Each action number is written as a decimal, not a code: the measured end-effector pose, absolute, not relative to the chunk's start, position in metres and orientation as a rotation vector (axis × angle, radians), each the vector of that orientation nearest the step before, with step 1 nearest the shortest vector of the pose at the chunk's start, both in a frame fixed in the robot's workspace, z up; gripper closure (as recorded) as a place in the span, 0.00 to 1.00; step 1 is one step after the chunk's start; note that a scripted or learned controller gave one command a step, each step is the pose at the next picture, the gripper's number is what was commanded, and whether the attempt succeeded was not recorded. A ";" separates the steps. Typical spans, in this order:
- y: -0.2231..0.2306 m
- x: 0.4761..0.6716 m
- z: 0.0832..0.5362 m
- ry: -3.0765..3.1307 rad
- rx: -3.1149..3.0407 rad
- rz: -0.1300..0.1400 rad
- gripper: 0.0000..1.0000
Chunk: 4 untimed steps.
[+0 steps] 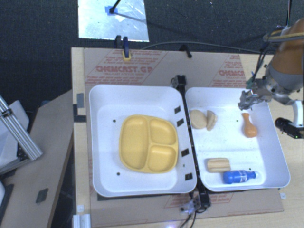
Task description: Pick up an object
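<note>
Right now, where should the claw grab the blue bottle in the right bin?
Probably around the middle of the blue bottle, coming straight down from above. It lies on its side, long axis running left to right, near the front wall of the right bin. Closing across its narrow width should fit best. The tan bread roll sits close to its left end, so stay off that end.

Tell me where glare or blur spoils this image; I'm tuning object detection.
Camera view: the foil sheet behind the bench glares bright; both white bins look nearly washed out; the gripper looks soft and small; the blue bottle and yellow divided plate stay clear.
</note>
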<state>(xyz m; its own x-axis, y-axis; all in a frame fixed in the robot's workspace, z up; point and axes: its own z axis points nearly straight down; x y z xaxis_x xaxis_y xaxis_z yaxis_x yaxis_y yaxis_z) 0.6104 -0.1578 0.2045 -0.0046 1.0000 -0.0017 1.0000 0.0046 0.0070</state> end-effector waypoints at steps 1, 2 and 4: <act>-0.158 0.612 0.250 2.224 2.211 0.005 1.00; -0.114 0.620 0.252 2.230 2.211 0.004 1.00; -0.011 0.633 0.247 2.233 2.210 0.005 1.00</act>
<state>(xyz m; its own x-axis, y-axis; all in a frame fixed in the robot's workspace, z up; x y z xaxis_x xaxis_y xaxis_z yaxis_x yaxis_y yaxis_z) 0.6332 -0.0106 0.2469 -0.0104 0.9999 0.0022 0.9999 0.0104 0.0026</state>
